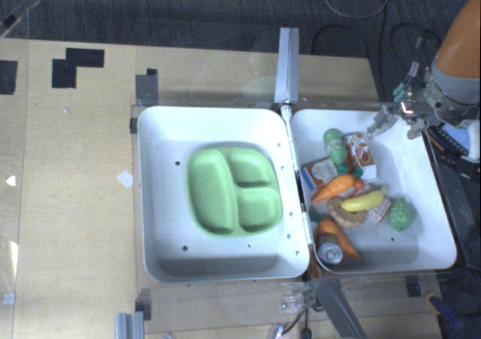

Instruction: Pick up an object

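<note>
The right bin (pixel 421 180) holds a pile of toy food: an orange carrot (pixel 337 186), a yellow banana (pixel 363 201), a green bumpy ball (pixel 400 214), a green bottle (pixel 335 142), a small carton (pixel 359 149) and a tin can (pixel 330 253). My gripper (pixel 394 122) hangs over the bin's far right corner, above and to the right of the pile. Its two fingers are spread apart, with nothing between them.
The left bin (pixel 161 180) holds a green divided tray (pixel 234 190). A metal divider post (pixel 287 67) stands between the bins at the back. Cables (pixel 391 7) lie behind the right bin. Black markers (pixel 75 65) sit on the wooden bench at far left.
</note>
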`<state>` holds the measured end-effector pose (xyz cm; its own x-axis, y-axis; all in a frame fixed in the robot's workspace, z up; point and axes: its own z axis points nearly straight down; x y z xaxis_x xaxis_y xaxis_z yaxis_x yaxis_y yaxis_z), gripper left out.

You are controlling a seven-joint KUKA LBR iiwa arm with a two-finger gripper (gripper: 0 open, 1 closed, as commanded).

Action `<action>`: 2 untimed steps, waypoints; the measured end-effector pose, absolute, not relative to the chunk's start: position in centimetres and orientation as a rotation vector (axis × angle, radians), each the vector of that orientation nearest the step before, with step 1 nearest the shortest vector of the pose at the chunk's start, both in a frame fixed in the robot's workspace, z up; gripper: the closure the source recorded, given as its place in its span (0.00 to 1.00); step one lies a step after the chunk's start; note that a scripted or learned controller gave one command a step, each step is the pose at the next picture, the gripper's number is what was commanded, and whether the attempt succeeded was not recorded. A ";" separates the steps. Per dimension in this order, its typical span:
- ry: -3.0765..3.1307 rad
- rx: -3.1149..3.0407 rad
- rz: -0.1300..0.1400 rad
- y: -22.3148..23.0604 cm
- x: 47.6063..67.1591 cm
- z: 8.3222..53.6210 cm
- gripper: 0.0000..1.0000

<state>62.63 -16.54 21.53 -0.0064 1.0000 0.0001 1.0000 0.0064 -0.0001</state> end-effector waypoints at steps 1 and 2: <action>-2.291 -2.150 -0.001 -16.2 58.4 21.0 0.00; -2.539 -1.901 -0.024 -12.6 60.5 12.1 0.00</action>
<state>60.49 -12.60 12.08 -0.2811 0.9596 -0.0150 0.9591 0.2814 0.0304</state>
